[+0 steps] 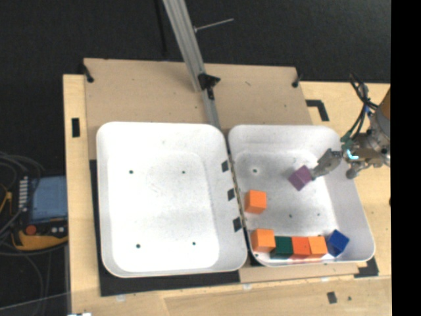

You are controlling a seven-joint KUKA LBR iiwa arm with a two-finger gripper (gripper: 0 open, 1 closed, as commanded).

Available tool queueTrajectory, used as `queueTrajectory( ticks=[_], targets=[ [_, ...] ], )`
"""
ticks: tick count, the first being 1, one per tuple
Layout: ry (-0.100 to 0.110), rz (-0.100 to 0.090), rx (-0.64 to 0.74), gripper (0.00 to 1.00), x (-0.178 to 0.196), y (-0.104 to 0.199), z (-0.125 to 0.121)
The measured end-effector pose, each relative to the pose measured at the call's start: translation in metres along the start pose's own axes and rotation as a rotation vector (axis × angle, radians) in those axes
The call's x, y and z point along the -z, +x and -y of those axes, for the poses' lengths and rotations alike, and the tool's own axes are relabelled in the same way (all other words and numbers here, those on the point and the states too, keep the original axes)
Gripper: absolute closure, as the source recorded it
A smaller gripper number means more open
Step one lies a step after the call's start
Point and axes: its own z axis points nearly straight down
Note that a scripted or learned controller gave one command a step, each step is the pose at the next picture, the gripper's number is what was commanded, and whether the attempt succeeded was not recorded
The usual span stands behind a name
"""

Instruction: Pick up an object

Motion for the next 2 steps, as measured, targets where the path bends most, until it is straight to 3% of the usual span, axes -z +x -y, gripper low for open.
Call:
queueTrajectory(
  ticks=[1,2],
  targets=[
    [-0.005,0.001,-0.001,0.00,0.002,0.000,-0.001],
    [0.001,0.002,-0.004,0.00,-0.040,-0.003,0.002]
  ],
)
